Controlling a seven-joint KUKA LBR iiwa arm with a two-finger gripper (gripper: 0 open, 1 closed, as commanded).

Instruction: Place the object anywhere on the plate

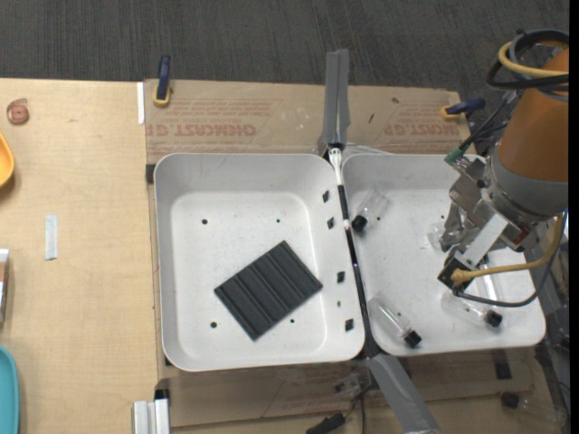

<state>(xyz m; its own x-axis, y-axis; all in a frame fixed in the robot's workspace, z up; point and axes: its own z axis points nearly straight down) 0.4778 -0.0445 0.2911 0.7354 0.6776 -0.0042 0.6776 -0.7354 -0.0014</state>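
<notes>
Your gripper [450,235] hangs over the right bin [407,251]; whether it is spread or pressed together, you cannot tell.

The arm [534,156] is a thick, round body. Its upper part is an orange band [543,120], smooth and a little shiny, and next to it comes a grey ring [529,188] of about the same width. Above the band, a yellow cable [525,59] and a black cable [503,72] make loops. The gripper [455,233] is of pale metal with flat, angular plates. A small green piece [462,159] sits at its upper edge.
</notes>
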